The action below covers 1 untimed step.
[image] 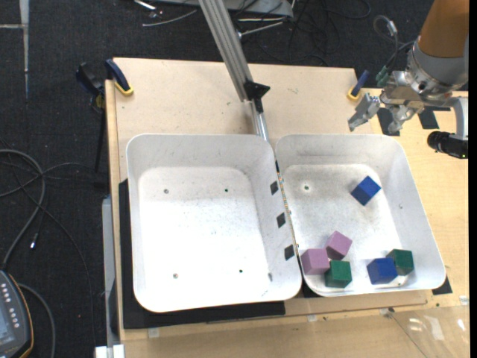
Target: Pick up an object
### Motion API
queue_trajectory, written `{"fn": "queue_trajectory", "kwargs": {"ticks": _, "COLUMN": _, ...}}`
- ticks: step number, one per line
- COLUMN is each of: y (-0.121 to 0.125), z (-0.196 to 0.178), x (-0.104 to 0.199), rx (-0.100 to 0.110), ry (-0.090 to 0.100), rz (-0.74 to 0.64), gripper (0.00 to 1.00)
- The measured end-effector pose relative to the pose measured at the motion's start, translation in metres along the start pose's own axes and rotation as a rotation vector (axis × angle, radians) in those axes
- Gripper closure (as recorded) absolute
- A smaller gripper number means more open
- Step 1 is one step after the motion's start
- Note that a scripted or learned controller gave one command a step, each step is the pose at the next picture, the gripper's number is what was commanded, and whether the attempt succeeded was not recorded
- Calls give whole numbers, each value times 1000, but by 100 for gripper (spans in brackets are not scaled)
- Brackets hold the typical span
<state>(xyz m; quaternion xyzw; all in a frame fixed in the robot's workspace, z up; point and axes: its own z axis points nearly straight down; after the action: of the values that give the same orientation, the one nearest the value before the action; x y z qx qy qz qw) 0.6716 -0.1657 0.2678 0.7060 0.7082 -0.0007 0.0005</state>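
- The gripper [378, 115] is hanging at the end of the grey arm [440, 51], above the bench just past the far rim of the right bin [417, 192], at about 2 o'clock in the camera view.
- Its 2 fingers are standing apart, released, with nothing lying between them.
- The nearest candidate is the lone blue cube [366, 189], sitting inside the right bin at about 6 o'clock from the gripper, a touch toward 7, well apart from the other blocks.
- That cube is sitting turned on the bin floor, its corners pointing toward 12 and 6, so no long axis is favouring one grip over another.
- Farther out along the same 6 o'clock line, the rest are crowding the near edge of the bin: 2 purple cubes [326, 252] touching each other, a green cube [338, 273] just beside them, and another blue cube [381, 270] pressing against a second green cube [402, 260].
- Judging from this, the lone blue cube is offering the clearest descent, needing a short move toward 6 o'clock and then down.
- The left bin [149, 200] is lying at 8 o'clock from the gripper, well apart.
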Motion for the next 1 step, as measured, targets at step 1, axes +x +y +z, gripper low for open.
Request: {"fn": "queue_trajectory", "kwargs": {"ticks": 1, "y": -38, "z": 150, "x": -36, "rx": 8, "ry": 2, "rz": 6, "gripper": 0}}
